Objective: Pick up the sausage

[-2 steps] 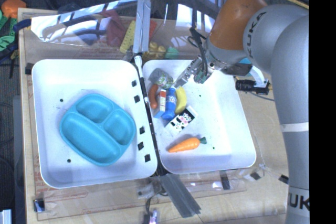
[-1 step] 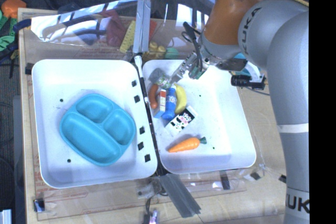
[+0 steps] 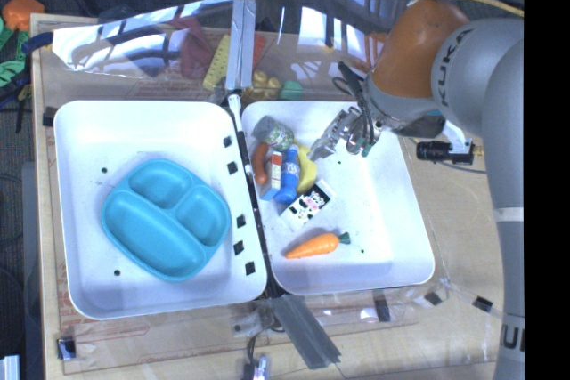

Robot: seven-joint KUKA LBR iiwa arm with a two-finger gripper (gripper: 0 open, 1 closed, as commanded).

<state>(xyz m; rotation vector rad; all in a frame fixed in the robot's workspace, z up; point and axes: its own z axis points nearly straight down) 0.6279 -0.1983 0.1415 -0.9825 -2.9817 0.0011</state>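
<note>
The sausage (image 3: 259, 161) is a reddish-brown link lying along the left wall of the right bin (image 3: 401, 218), partly tucked beside a red-and-white pack (image 3: 275, 167) and a blue bottle (image 3: 288, 177). My gripper (image 3: 344, 143) hangs over the upper middle of the right bin, to the right of the sausage and just above a yellow banana (image 3: 306, 170). Its fingers stand apart with nothing between them. The gripper is not touching the sausage.
A carrot (image 3: 313, 246) lies near the right bin's front. A black-and-white spotted block (image 3: 307, 205) sits below the bottle, and a greenish can (image 3: 275, 136) lies at the pile's top. The left bin (image 3: 80, 147) holds a blue divided plate (image 3: 166, 216).
</note>
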